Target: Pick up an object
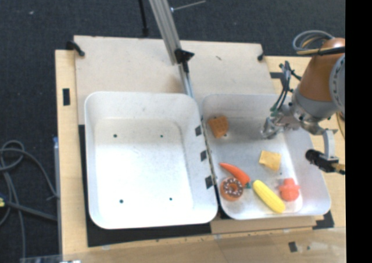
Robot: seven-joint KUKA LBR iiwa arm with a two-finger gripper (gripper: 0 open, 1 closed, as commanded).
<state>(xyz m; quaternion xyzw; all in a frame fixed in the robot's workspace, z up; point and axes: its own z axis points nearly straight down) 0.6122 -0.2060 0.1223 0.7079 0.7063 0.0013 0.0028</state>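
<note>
A robot arm's gripper point(271, 126) hangs low in the right bin point(314, 198), near its back edge; whether its fingers are wide or narrow cannot be told. Nearby lie a bread piece point(218, 126), cheese wedge point(269, 160), carrot point(234, 171), donut point(232, 188), banana point(268, 195) and a red-orange toy point(289, 190).

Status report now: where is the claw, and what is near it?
Claw low in right bin, upper part. Nothing seen in its grip. Yellow block nearest, just below; brown piece to its left. Path unobstructed.
</note>
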